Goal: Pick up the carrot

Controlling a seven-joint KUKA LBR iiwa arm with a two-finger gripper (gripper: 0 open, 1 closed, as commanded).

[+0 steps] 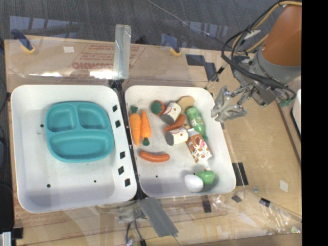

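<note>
You see matt white plastic in both bins (31, 188), and a smooth teal plastic tray (79, 130). The carrot (135, 128) looks like glossy orange plastic. The claw (225, 106) shines as bare metal. Clear glossy film covers the brown cardboard-like table (261, 158).

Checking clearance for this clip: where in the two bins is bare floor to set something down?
Free: left bin floor around the teal plate, mostly below it; right bin front-left patch below the sausage. Crowded: the right bin's upper middle, from the carrots to the green bottle.

Robotics lab: taped plastic sheet over bench (256, 152), two white bins (20, 152), cabled arm (279, 40).
</note>
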